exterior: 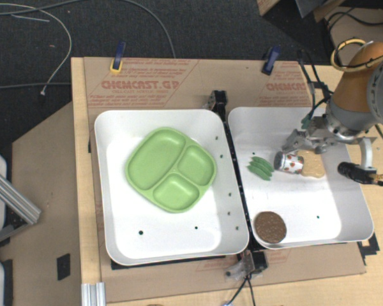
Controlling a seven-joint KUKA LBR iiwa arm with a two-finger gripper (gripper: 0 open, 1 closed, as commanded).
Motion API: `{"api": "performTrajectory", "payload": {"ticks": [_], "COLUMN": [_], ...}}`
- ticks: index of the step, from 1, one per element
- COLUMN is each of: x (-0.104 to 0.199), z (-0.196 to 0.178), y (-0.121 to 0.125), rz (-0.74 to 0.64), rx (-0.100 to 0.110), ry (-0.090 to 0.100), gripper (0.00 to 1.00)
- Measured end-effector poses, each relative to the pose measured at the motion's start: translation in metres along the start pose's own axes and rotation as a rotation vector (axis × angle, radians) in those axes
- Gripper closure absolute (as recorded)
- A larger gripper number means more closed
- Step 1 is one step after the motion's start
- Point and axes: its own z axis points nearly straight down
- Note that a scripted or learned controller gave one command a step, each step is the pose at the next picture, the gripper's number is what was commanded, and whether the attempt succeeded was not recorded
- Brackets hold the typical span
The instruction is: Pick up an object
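Note:
In the right bin [345, 225] lie a green pea pod [261, 167], a small white cup with red marks [290, 163] on its side, and a tan flat piece [313, 166] touching the cup. A brown round disc [269, 226] rests at the bin's near left corner. My gripper [304, 143] hangs low over the bin, just above and behind the cup and the tan piece. I see nothing held in it.
The left bin [115, 231] holds a green divided plate [171, 169] lying flat near its middle. A raised rim [233, 171] separates the two bins. The arm [357, 88] comes in from the right over the bin's far right corner.

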Motion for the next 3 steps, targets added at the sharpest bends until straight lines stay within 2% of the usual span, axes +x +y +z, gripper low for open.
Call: {"api": "performTrajectory", "payload": {"ticks": [1, 3], "x": [-0.002, -0.004], "z": [-0.017, -0.105], "y": [0.003, 0.005], "rz": [-0.001, 0.000], "rx": [-0.010, -0.007], "ry": [-0.005, -0.002], "gripper": [1.00, 1.00]}}
